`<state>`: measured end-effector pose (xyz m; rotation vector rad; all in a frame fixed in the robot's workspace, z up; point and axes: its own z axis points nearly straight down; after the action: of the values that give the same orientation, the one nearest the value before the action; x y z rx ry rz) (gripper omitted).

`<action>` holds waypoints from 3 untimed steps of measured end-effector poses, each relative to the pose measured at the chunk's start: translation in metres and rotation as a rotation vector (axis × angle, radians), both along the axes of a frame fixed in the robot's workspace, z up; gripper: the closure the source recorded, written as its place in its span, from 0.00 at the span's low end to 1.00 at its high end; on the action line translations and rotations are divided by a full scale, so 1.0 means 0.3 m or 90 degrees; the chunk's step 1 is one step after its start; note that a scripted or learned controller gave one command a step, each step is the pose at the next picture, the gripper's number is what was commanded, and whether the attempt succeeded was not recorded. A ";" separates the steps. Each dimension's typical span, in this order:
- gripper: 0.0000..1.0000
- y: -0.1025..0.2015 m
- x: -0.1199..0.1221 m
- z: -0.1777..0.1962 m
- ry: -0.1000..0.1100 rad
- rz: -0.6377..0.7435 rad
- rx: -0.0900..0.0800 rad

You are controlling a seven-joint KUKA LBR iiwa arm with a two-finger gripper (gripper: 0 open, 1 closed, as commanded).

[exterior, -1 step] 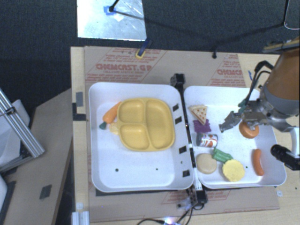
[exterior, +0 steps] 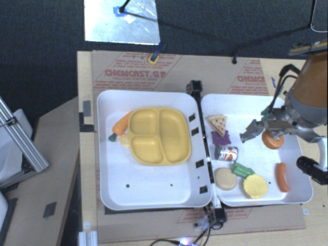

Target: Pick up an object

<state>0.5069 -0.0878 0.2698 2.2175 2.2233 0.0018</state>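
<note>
Two white bins sit side by side on the bench. The left bin [exterior: 110, 152] has a yellow tray [exterior: 156, 136] with a toy carrot [exterior: 122, 123] at its left side. The right bin [exterior: 294, 196] has lots of play food. There is a pizza slice [exterior: 218, 122] at the far left, a purple bit [exterior: 221, 137] and a small can [exterior: 226, 152] below it, then a tan round cookie [exterior: 225, 179], a green piece [exterior: 242, 169], a yellow lemon [exterior: 255, 186] and a red sausage [exterior: 281, 177] near the right.

The gripper [exterior: 252, 132] hangs over the right bin, just left of an orange round toy [exterior: 272, 140]. Its dark fingers look spread apart, with nothing between them.

The orange toy is closest, so I think it is the one to grab. It looks like light, hard plastic. It is round and smooth, so it may slip or roll. The best hold is across its middle, one finger on each side, squeezing gently.
</note>
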 end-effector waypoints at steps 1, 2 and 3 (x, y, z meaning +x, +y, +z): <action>0.00 0.030 -0.015 -0.162 0.003 0.000 0.001; 0.00 0.001 -0.032 -0.345 0.005 -0.001 0.001; 0.00 -0.023 -0.035 -0.496 0.004 -0.002 0.001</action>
<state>0.4963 -0.0948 0.1210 2.2244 2.2244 -0.0037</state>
